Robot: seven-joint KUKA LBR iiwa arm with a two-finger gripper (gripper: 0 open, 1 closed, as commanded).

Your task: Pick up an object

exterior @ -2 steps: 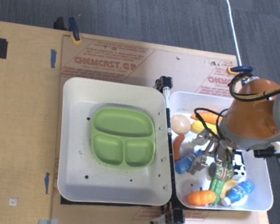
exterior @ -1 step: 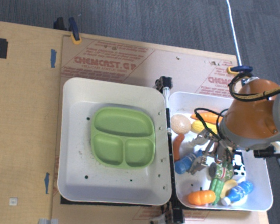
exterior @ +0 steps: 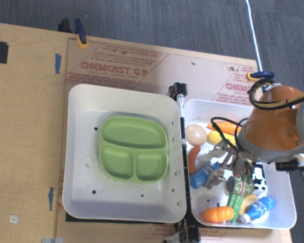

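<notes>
Brown board [exterior: 120, 67] reads "CHEMCAST GP"; whether the jaws [exterior: 227, 169] are parted, I cannot tell.

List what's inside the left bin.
Inside the left bin lies one green divided plate, three compartments facing up, nothing in them. Whatever is beneath the plate is covered. Small dark specks dot the bin floor.

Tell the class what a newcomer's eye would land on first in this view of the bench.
First, the green divided plate lying alone in the left bin. Next, the arm's orange band at the right, hanging over the right bin, where small toys crowd together: a pale egg, an orange carrot-like piece and a blue-and-white bottle near the front edge.
</notes>
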